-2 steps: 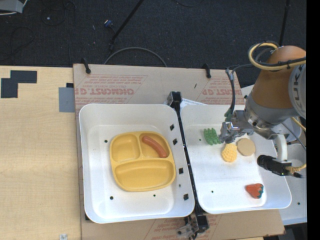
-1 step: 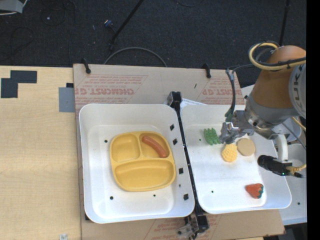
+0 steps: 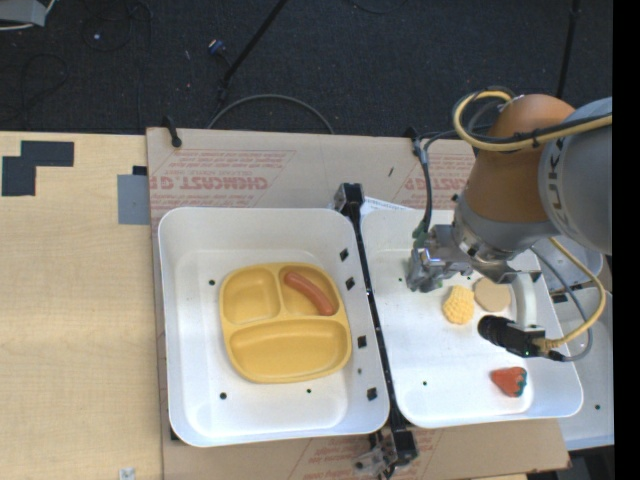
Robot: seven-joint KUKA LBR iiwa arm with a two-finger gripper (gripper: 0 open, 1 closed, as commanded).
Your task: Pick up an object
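2 white bins (image 3: 190, 268) side by side; cardboard sheet (image 3: 260, 173) beneath; dark floor (image 3: 300, 48) behind.

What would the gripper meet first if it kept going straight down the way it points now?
Most likely the bare white floor of the right bin. The gripper hangs over its upper left part, beside the yellow corn rather than over it, though depth is hard to judge from this slanted view.
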